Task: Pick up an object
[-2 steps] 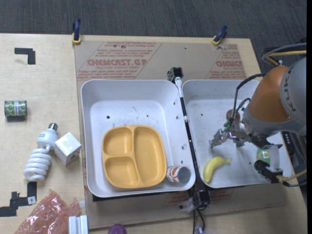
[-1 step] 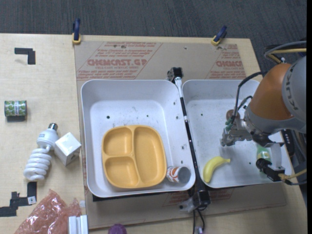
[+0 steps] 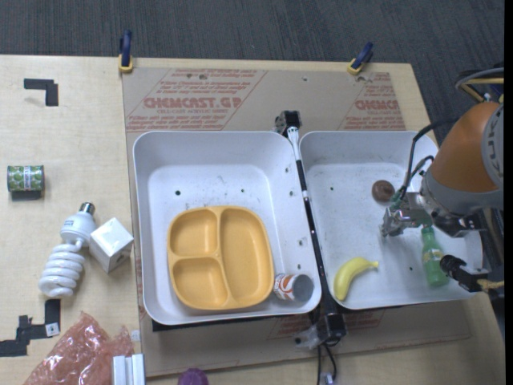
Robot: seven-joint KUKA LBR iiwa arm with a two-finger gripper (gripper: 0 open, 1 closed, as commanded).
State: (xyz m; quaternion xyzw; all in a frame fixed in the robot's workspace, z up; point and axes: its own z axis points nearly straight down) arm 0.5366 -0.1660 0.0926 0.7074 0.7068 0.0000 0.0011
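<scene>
In the right bin [image 3: 345, 163] a yellow banana [image 3: 353, 273] lies near the front wall. A small brown round object [image 3: 383, 189] sits toward the back. A green bottle [image 3: 434, 257] lies by the right wall. My gripper [image 3: 396, 220] hangs low over the right half of this bin, just in front of the brown object and left of the bottle's top. The grey and orange wrist [image 3: 469, 159] covers the bin's right rim. The left bin [image 3: 152, 175] holds a yellow divided plate [image 3: 219, 257] and a small can [image 3: 293, 287] lying in its front right corner.
On the bench left of the bins lie a white spiral bulb [image 3: 66, 255], a white cube [image 3: 111, 244], a green can [image 3: 26, 179] and a pink mesh bag [image 3: 76, 351]. A black divider [image 3: 304, 195] runs between the bins. Cables trail by the arm at the right.
</scene>
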